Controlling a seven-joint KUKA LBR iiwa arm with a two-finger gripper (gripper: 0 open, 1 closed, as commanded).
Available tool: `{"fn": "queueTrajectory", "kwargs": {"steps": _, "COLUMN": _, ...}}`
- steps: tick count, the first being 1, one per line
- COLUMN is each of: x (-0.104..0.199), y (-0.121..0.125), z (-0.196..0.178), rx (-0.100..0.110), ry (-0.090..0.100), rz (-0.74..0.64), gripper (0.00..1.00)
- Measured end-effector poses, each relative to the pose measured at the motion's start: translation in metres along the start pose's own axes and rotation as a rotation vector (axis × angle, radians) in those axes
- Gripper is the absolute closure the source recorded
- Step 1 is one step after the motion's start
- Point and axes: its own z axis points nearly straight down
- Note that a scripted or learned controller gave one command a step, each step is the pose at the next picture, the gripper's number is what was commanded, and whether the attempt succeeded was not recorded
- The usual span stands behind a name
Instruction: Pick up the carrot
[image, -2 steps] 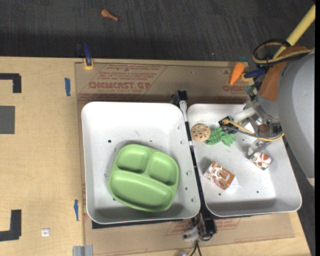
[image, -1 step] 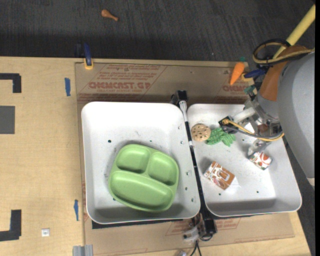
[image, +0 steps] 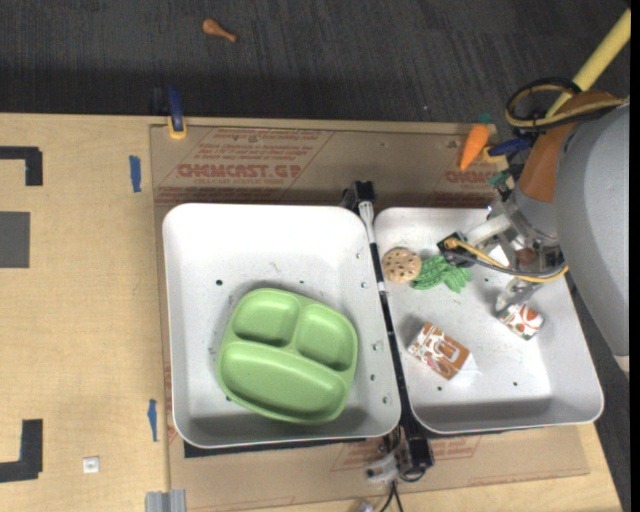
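Grey bulk of my arm (image: 600, 220) sits highest, over the right bin's (image: 560, 405) outer side. My pincer (image: 512, 275) hangs low inside that bin; apart or together, I cannot tell. Nothing seen held.

Carrot (image: 474, 146): outside the bin, beyond its far rim from my pincer, lying on the brown board (image: 300, 160), leafy end away from me. Looks like a small toy: light, stiff, probably smooth, likely to roll or slip. Best taken across the thick middle.

Room: far rim must be cleared first. Blue clip (image: 508, 147) and cables (image: 535, 100) crowd the carrot's arm side. Cookie (image: 401, 264) and green sprig (image: 443, 272) lie beside my pincer, red-white packet (image: 522, 320) just beneath.
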Motion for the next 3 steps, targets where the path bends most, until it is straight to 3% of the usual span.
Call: {"fn": "queueTrajectory", "kwargs": {"steps": 3, "x": 0.0000, "y": 0.0000, "z": 0.0000, "rx": 0.000, "ry": 0.000, "rz": 0.000, "gripper": 0.00}}
